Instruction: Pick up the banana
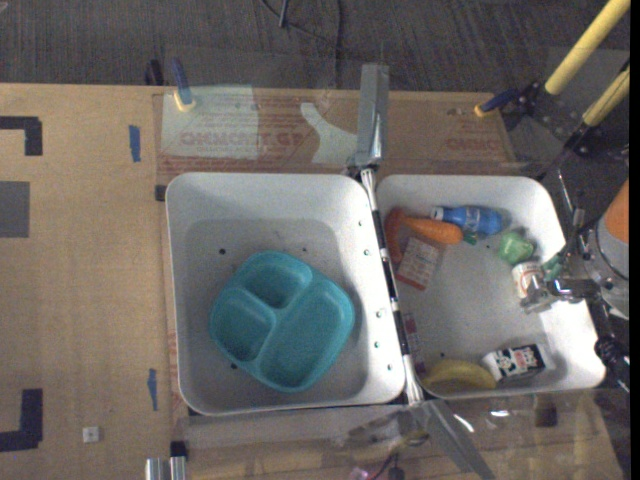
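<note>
Right now the hand hangs at the right rim of the right bin, low over its floor beside a small can; whether it is open or closed I cannot tell, and nothing shows between its metal parts. It is not on the task's thing. The banana lies well apart from it, in the near left corner of the same bin, close against the near wall and close to the divider between the two bins.

Between hand and banana sits a small black-and-white carton, just right of the fruit along the near wall. Farther off lie a green piece, a blue bottle, a carrot and a flat printed packet. The left bin holds a teal divided plate, and both bins rest on the desk.

To do this step well, I judge the hand should travel toward the near left corner at a height that passes over the carton, line up across the banana's short width, and come down clear of the near wall, since the corner leaves little room on that side.
</note>
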